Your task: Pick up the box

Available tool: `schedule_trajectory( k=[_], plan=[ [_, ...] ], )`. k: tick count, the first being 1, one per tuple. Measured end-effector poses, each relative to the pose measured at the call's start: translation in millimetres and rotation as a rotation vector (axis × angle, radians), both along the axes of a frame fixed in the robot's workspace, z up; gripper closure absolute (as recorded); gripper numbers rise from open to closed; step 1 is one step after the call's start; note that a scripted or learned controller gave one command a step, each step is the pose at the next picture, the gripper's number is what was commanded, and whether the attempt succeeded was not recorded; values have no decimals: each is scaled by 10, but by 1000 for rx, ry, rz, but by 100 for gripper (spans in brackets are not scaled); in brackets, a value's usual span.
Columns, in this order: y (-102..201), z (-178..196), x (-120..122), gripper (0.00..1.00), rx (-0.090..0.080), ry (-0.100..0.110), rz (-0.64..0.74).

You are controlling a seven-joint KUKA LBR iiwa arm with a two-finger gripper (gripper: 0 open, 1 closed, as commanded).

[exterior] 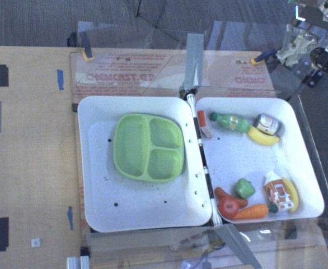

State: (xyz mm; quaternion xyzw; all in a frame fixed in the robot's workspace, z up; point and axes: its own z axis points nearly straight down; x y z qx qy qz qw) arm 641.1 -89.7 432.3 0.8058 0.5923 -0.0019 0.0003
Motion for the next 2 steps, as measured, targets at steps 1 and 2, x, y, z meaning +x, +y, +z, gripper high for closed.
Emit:
schedule_trajectory(
  k=[1,2],
  plan=[
    [541,-4,274,100,0,-2,-6],
    [1406,-5,270,100,0,0,45]
  ],
)
